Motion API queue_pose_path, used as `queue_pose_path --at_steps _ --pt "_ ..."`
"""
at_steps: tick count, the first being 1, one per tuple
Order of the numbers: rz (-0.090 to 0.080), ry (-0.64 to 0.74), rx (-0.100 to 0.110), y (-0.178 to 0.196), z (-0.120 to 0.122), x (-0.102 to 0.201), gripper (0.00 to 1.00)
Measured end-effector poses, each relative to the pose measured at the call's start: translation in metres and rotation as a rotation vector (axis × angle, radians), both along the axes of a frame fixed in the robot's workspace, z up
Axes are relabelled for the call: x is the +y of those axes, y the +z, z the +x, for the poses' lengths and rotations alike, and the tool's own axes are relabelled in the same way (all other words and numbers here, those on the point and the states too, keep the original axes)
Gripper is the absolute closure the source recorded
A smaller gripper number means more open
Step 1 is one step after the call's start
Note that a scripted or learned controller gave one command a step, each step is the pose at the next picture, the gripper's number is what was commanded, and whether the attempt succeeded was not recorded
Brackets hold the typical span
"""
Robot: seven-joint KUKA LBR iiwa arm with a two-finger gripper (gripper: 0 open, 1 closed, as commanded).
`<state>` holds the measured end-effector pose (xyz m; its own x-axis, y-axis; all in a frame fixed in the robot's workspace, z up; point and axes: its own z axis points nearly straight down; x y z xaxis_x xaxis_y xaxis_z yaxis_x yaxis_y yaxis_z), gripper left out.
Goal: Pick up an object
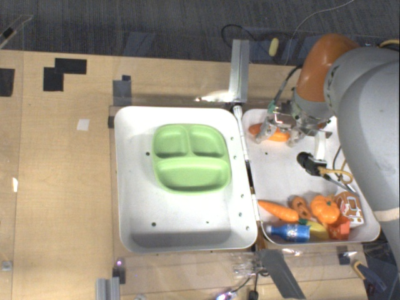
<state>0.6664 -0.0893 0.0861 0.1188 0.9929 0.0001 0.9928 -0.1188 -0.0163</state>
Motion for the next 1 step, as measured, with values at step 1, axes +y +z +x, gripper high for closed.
queue_pose_path --at_steps 1 --pt "-0.004 0.006 0.008 0.0064 -0.0017 -0.0013 1.0"
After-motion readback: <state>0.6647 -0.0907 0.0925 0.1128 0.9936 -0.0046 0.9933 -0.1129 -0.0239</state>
